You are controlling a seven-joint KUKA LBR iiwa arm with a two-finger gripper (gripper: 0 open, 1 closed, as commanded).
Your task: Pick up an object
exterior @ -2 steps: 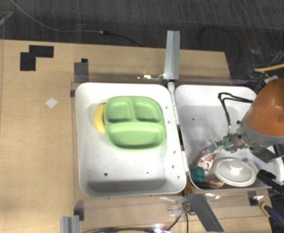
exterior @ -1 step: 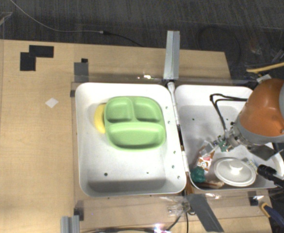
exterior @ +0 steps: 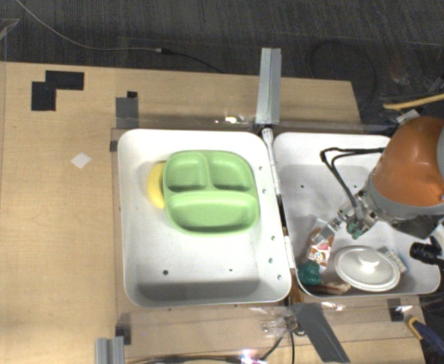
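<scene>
Far left: bare wooden surface (exterior: pixel 47 226), nothing there to pick. Next, left bin (exterior: pixel 199 279), with a green divided plate (exterior: pixel 209 190) lying flat in its upper half. Peeking out from under the plate's left edge, a yellow thing (exterior: pixel 155 186), mostly covered, too little showing to name.

Past the middle wall, right bin (exterior: pixel 305 165), upper part bare apart from a black cable (exterior: pixel 341 156) looping across. Along the near edge, a small cluster: a colourful packet (exterior: pixel 322 249), a green piece (exterior: pixel 310 272) just below it, a brown piece (exterior: pixel 335 287) touching the wall, and a round white lid (exterior: pixel 367 268) just beside them on the right.

Above that cluster, between packet and lid, the gripper (exterior: pixel 353 224), hanging from the grey and orange arm (exterior: pixel 411 169) reaching in from the right. Cannot tell how far open from this angle; nothing seen held in it.

Step in hand, by the look of it: the approach, with the grasp not yet made. Likely targets the packet or the lid, both near the tip. Next move calls for lowering squarely over one item, clear of its neighbours, then closing and lifting straight up. Crowding a risk: easy to nudge the packet against the lid, or to slip off the lid's smooth dome.
</scene>
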